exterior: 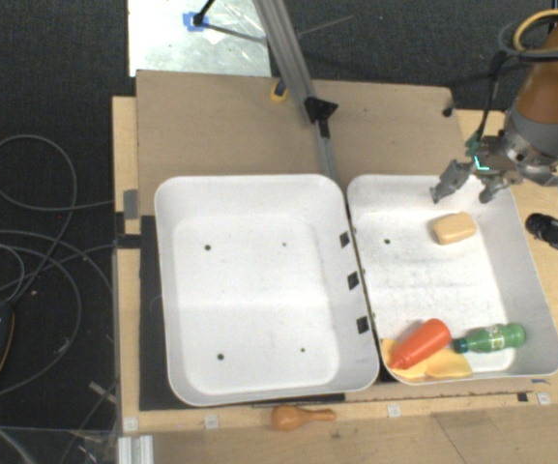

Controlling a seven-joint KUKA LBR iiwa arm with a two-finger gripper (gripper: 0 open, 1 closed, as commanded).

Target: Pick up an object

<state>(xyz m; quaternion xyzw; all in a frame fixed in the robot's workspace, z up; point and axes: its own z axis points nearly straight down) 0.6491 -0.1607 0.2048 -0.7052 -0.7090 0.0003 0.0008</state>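
Tan block (453, 228) lies apart from orange carrot (419, 343), green bottle (491, 337).

Two shallow white bins sit side by side on the counter (230, 124); the left bin (249, 288) has nothing lying in it, while the right bin (399, 278) carries several things. The pincer (467, 187) hangs over the right bin's far edge with its fingers spread apart, nothing between them; just below it lies a tan block (453, 228). At the bin's near edge an orange carrot-shaped piece (420, 343) rests on a yellow piece (443, 366), with a green bottle (490, 338) (lying on its side) just beside them; a small tan pear-shaped thing (298, 416) lies on the counter in front of the bins.
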